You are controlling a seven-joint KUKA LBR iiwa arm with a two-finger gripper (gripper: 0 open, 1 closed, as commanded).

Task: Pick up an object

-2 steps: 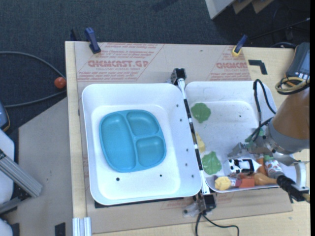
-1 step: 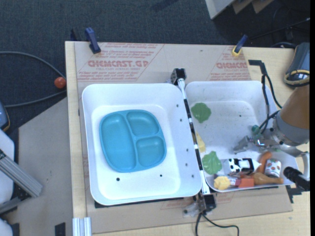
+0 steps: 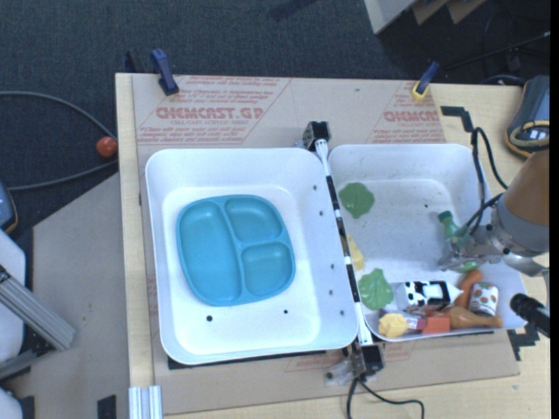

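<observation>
The arm's metal two-finger gripper (image 3: 460, 253), its grip impossible to judge, hovers just above a small orange carrot-shaped toy (image 3: 470, 280) in the right white bin (image 3: 397, 160).

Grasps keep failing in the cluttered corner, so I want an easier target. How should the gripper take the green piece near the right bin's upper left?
Grip the green piece across its middle, descending from straight above: it lies flat and alone on the right bin's floor.

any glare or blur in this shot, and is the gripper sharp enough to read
Camera view: even, soft light, mild glare on the white bins; blue plate crisp; the gripper is small and slightly soft at the right edge, so its state is unclear; toys at the near corner blend together.
</observation>
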